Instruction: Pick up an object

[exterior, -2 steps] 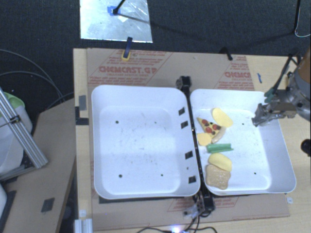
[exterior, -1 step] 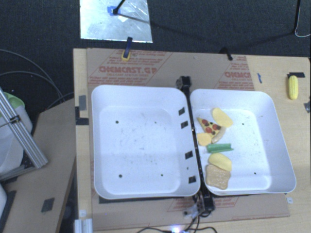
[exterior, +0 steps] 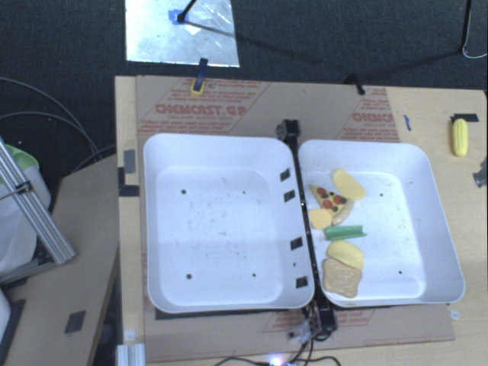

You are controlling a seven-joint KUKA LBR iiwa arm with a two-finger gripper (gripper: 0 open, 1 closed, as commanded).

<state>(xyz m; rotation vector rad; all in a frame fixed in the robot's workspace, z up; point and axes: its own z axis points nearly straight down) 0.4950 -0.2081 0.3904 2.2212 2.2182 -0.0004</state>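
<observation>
A: Starting with the biggest things, the surface (exterior: 252, 97) carries two white bins side by side: the left bin (exterior: 217, 223) and the right bin (exterior: 412, 219).

B: And the candidates for picking?

A: All clustered along the right bin's nine-o'clock wall. At the six-o'clock end of the cluster sits a tan bread slice (exterior: 341, 278), with a yellow wedge (exterior: 346, 253) touching it at its twelve o'clock. Further toward twelve o'clock come a yellow oval chip (exterior: 349, 184), a pizza slice (exterior: 328, 198), a pale cheese piece (exterior: 320, 218) and, smallest, a green stick (exterior: 345, 232).

B: How would the bread slice handle?

A: My guess is toy food: light, stiff, fairly smooth, not fragile. It looks flat, so I'd take it across its narrower width, away from the wall.

B: And the pincer, spread or pressed together?

A: Cannot tell; nothing lets me judge that.

B: Anything else?

A: A small yellow corn-like piece (exterior: 460, 136) lies on the surface at the right bin's two o'clock.
</observation>
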